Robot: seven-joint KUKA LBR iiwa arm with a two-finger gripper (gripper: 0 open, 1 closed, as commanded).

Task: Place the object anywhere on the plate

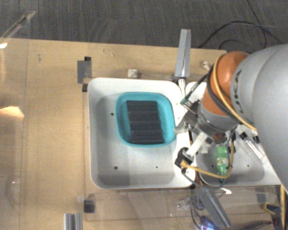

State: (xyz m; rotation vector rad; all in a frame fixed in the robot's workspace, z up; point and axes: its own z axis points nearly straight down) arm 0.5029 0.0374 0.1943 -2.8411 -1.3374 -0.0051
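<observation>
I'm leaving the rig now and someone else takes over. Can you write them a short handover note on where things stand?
Arm: reaches in over the right bin, wrist low above it.
Gripper: hidden under the wrist, state cannot be told.
Plate: teal, with a dark ridged insert, in the left bin; nothing else lies on it.
Green object: in the right bin, beside the wrist.
Done: nothing placed.
Left: get the object onto the plate.

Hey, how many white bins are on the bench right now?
2. The left bin lies in the middle of the view and holds a teal plate. The right bin sits beside it, largely covered by the arm, so its contents may be hidden.
</observation>
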